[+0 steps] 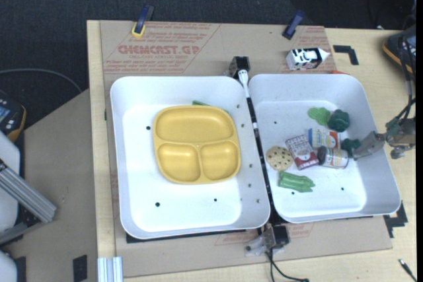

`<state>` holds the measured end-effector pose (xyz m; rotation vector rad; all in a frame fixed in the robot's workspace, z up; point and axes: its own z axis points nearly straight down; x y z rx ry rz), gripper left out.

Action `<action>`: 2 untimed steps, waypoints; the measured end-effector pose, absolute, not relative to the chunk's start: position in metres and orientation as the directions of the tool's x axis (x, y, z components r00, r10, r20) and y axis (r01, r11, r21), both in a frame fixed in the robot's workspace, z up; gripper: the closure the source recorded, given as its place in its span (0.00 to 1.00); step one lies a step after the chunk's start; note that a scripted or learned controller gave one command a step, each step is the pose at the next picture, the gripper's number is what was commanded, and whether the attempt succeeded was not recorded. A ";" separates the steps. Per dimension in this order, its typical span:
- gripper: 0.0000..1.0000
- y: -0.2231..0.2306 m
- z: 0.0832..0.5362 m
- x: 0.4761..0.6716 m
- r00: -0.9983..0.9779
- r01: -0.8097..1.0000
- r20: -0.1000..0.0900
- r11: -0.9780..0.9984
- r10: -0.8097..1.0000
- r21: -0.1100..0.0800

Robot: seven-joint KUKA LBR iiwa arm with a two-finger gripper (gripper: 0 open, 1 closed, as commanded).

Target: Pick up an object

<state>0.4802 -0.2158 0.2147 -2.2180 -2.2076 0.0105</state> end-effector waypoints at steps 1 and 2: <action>0.00 -0.215 0.221 0.483 0.000 1.000 0.000 0.000 1.000 0.000; 0.00 -0.216 0.177 0.487 0.001 1.000 0.004 -0.001 1.000 -0.006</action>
